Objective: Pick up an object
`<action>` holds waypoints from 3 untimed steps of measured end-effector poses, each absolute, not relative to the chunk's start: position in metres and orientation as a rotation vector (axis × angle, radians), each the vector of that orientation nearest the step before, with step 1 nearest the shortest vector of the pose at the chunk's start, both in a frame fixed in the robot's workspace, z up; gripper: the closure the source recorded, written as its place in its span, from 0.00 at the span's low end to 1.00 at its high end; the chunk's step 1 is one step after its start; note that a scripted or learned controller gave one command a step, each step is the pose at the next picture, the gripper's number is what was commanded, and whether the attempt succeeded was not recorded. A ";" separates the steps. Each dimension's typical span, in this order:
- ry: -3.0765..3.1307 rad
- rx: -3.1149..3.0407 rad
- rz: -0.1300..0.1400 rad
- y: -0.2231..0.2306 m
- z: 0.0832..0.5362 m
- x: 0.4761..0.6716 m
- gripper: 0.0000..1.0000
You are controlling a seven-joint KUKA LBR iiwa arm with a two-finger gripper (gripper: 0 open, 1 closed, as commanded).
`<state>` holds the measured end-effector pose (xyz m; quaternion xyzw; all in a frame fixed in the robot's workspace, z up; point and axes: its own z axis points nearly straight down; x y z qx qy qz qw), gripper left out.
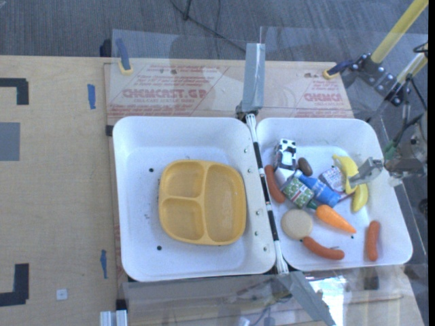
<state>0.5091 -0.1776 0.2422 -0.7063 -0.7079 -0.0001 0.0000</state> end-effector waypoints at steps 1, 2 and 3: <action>-2.203 -2.239 0.000 -0.173 0.174 0.536 0.00; -2.203 -2.240 0.000 -0.173 0.175 0.536 0.00; -2.185 -2.282 -0.017 -0.206 0.095 0.608 0.00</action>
